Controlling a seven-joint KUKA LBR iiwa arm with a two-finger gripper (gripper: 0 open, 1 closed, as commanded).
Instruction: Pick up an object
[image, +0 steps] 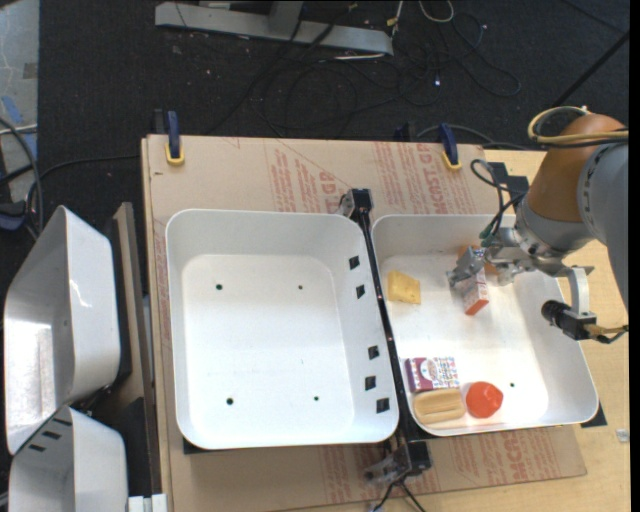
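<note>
Gripper (470, 275) sits low in the right bin (560, 350), right over a small red-and-white item (477, 300) near the bin's upper middle. The item looks like a small carton or packet, tilted; the view is too coarse to be sure. Cannot tell whether the jaws are open or closed, or whether anything is between them.

Other candidates in the same bin: yellow wedge (404, 288) just left of the gripper, purple box (432, 373), tan bun-like piece (439, 404) and red ball (484, 399), clustered at the near edge. Left bin (260, 330) holds no candidates.

Handling judgement: all look like light toy pieces. The red-and-white item is probably stiff with flat sides, best pinched across its narrow faces. The ball may roll or slip; the bun may be softer.
</note>
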